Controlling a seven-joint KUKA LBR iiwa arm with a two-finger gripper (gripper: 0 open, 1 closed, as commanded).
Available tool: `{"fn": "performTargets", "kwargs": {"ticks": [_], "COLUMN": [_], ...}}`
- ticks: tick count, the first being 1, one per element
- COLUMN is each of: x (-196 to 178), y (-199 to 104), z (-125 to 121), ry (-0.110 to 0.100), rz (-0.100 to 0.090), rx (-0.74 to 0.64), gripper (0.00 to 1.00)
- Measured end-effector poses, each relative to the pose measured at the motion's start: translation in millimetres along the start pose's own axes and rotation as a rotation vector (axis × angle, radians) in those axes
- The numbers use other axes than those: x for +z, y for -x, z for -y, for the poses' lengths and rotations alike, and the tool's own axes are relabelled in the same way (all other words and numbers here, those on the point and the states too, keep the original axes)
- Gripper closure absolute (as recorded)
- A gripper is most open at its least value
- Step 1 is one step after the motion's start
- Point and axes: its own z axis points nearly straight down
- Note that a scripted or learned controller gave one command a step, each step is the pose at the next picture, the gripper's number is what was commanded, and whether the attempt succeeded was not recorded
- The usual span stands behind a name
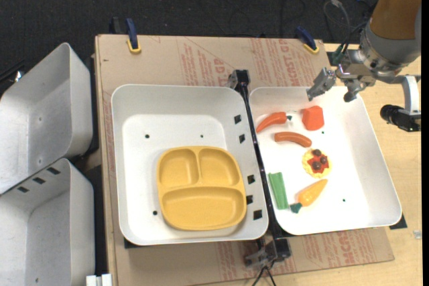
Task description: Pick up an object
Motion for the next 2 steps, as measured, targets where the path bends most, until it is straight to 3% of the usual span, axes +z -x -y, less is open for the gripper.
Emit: {"fn": "performTargets", "kwargs": {"ticks": [2], "x": [96.3], "y": [-12.0], "z": [-6.8], "ry": [-0.004], "rz": [-0.001], "rx": [-0.002], "gripper": [0.0]}}
